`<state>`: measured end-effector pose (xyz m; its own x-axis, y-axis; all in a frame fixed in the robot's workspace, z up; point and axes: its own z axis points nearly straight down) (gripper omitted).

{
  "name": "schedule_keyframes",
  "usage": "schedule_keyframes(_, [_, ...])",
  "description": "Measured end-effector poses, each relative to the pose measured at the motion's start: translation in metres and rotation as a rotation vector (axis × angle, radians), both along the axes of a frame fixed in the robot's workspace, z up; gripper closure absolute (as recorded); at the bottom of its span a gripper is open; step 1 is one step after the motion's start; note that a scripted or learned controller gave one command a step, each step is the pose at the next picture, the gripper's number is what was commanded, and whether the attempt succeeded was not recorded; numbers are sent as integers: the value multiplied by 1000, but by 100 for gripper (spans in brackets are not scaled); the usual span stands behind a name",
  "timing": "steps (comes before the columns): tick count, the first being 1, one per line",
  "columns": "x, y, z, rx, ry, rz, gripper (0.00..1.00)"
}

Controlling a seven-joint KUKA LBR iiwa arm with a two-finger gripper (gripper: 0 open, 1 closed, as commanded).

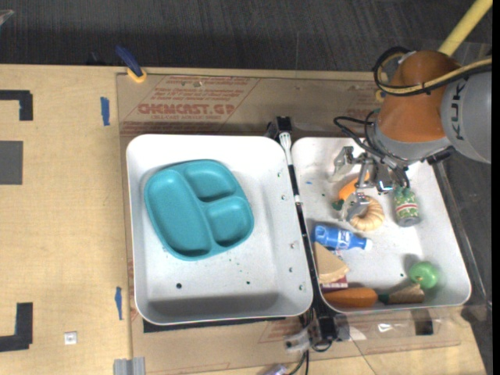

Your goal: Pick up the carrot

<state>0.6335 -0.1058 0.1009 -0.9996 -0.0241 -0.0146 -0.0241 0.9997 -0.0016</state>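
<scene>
Carrot in the right bin, upper left part, orange with a green end, partly hidden behind the gripper; gripper low over it, just beside a croissant; fingers lost in metal clutter, so apart or together impossible to tell; blue bottle just below; green apple near the lower right corner; teal divided tray in the left bin; arm cut off at the right edge.
</scene>
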Motion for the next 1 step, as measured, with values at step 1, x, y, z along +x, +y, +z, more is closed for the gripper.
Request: schedule_keyframes(1, [-34,0,-11,0,0,-3,0])
